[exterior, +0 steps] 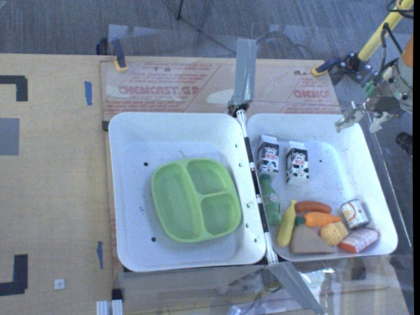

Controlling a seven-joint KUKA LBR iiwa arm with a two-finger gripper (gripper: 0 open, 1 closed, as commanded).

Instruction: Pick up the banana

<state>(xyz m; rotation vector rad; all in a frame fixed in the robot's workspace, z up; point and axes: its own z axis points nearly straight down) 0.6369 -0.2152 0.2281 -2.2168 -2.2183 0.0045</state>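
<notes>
Banana point(287, 224) alone beside two milk cartons point(268, 157), right bin point(377, 182).

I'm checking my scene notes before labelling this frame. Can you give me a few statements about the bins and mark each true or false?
1. The banana lies in the right bin. True.
2. The green divided plate sits in the right bin. False: it sits in the left bin.
3. Two small milk cartons sit side by side in the far part of the right bin. True.
4. The gripper is down on the banana. False: it is at the right bin's far right corner, well away from the banana.
5. The carrot lies to the right of the banana in the camera view. True.
6. The small can stands on the green plate. False: it is in the right bin, near the carrot.
</notes>
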